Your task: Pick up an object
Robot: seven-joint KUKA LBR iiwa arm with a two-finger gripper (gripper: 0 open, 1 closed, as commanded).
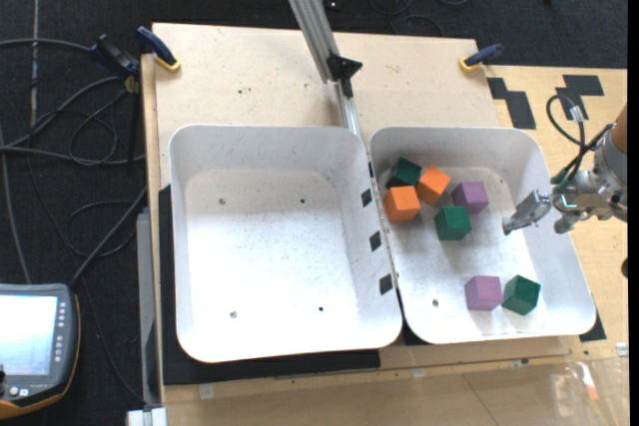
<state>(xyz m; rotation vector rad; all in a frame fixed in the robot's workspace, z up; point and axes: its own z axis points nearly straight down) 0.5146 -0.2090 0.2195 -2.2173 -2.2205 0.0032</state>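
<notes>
1. Right white bin (559, 314): the gripper (544, 213) hangs over its right wall.
2. Gripper: fingers apparently spread, nothing between them, though the view is small.
3. Cubes: green cube (452, 221) just left of the fingers; purple cube (483, 291) and another green cube (521, 294) nearer the camera.

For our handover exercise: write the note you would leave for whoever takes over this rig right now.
Pincer: over the right bin's right side, holding nothing visible; finger state unclear.
Blocks, all in the right bin: a cluster of two green, two orange and one purple at the back; a purple and green pair near the front.
Done: nothing picked yet.
Left: grasp and lift one block.
</notes>
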